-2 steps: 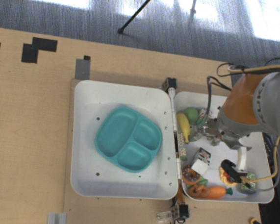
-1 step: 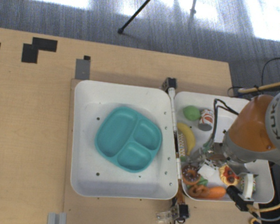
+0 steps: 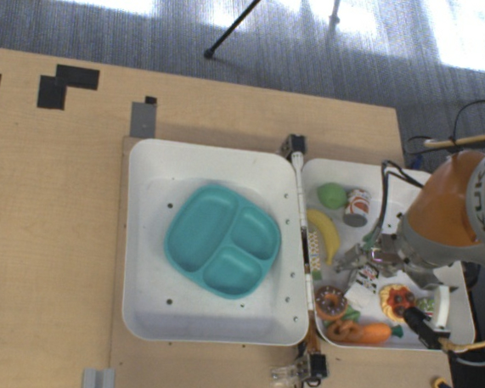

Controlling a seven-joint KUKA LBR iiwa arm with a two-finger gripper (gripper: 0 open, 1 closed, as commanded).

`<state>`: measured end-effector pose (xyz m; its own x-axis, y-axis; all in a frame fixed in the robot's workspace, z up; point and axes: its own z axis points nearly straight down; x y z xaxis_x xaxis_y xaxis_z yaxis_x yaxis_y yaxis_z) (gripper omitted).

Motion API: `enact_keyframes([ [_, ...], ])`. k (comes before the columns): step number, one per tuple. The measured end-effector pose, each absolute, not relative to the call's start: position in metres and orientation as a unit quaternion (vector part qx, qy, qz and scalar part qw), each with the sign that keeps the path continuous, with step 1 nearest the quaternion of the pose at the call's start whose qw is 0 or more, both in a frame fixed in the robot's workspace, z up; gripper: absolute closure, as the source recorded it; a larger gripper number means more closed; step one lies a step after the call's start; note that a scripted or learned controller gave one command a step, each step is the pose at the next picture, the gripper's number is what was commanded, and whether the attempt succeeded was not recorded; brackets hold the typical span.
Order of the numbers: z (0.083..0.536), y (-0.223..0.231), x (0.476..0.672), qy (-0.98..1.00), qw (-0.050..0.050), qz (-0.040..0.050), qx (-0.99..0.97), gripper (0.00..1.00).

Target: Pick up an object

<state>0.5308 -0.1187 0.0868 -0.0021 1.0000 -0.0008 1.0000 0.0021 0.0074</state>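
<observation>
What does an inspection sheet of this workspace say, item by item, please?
Surface: wooden bench bearing two white bins side by side.
Job's things: right bin holds a banana, green fruit, small can, carrot, chocolate doughnut and other small toys.
Clutter: left bin holds a teal divided plate.
Grippers: gripper low over the right bin, nothing seen held.
Cables: black cable by the arm; wires at the bench's front edge.
Surroundings: grey carpet, tripod legs.

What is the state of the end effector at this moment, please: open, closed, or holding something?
End effector: low in the right bin, beside the banana; open or closed cannot be told, and no object shows in it.
</observation>
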Motion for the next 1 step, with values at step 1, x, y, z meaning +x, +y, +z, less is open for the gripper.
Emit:
enact_keyframes([
  [1,0.0986,-0.1187,0.5330,0.708,0.005,0.0040,0.706,1.00],
])
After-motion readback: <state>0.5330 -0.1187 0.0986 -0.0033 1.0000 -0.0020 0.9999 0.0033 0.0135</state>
